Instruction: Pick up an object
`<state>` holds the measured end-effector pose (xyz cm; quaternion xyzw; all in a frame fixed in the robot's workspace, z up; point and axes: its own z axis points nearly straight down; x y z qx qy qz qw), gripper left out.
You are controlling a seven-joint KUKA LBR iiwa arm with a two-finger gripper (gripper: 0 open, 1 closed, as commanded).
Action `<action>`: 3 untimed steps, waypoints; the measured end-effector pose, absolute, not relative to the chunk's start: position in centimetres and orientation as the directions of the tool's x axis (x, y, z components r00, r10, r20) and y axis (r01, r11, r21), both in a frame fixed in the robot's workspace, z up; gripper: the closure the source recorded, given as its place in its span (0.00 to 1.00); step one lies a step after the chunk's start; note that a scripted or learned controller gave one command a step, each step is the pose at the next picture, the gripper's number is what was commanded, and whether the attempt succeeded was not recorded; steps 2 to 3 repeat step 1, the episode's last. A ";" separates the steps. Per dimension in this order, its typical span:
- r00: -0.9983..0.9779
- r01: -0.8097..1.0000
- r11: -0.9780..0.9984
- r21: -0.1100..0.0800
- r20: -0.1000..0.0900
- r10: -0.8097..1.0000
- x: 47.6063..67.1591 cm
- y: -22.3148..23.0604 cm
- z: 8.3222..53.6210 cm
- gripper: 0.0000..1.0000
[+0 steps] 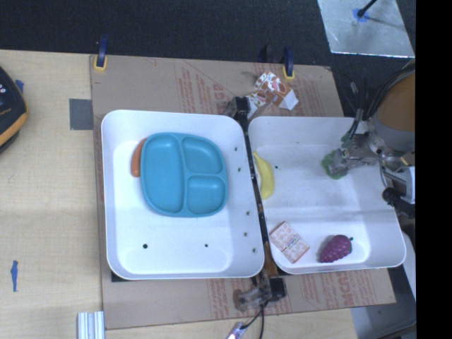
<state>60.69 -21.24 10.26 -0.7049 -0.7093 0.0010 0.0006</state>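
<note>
My gripper [340,162] reaches into the right bin [311,189] from the right, low over its upper right part. A small green object [332,164] sits right at its tip, touching or nearly so. A purple grape bunch [335,248] lies near the bin's front edge, and a small patterned packet [288,241] is to its left. A yellow banana-like piece [264,175] rests against the bin's left wall.
The left bin [176,253] holds a blue divided plate [184,174] with an orange piece [135,159] under its left edge. A crumpled wrapper [272,90] lies on the cardboard behind the bins. A black and yellow device [8,108] sits at far left.
</note>
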 end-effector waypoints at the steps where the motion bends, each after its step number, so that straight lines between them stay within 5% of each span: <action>1: -0.008 1.000 0.008 -0.003 -0.001 1.000 60.7 -21.3 11.3 1.00; 3: -0.008 1.000 0.008 -0.003 -0.001 1.000 60.7 -21.3 11.3 1.00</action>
